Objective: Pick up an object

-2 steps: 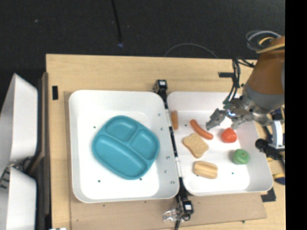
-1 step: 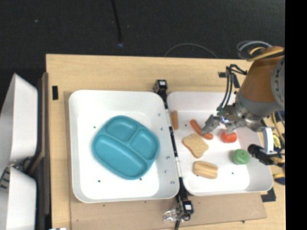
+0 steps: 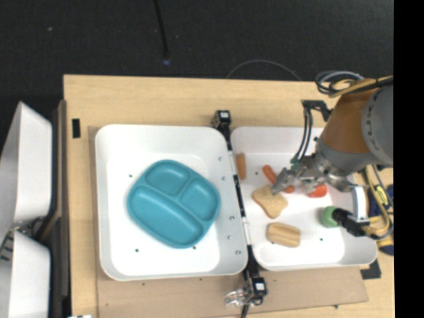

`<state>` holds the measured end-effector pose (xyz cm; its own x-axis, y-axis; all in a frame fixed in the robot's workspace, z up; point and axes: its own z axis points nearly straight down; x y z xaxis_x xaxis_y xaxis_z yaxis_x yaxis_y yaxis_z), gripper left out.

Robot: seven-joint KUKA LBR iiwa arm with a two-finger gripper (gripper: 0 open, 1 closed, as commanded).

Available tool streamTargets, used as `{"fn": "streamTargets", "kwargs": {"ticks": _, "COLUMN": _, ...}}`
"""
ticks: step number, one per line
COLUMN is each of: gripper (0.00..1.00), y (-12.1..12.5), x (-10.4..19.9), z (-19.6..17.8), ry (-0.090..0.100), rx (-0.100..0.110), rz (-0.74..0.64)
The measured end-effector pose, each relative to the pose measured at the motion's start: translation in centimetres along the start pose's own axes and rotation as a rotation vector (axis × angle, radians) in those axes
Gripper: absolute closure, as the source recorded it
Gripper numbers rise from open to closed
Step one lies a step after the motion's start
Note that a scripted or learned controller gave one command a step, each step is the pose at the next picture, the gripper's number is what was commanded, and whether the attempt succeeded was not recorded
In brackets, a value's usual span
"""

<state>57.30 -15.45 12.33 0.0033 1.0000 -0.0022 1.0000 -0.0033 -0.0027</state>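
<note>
claw (image 3: 281, 185) low in right bin (image 3: 299, 262), over tan bread-shaped piece (image 3: 270, 203); approach step. grip state: cannot tell. next: settle around piece, lift straight.

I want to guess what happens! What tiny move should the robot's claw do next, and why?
Probably dip a little lower. The claw hovers right above the tan bone-shaped toy in the right bin, and nothing sits between its fingers, so it likely needs to drop before squeezing.
</note>
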Motion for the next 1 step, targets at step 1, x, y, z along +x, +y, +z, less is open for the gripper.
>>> {"fn": "streamTargets", "kwargs": {"ticks": 1, "gripper": 0.0, "y": 0.17, "x": -0.19, "z": 1.96, "ry": 0.001, "rx": -0.005, "rz": 0.0}}
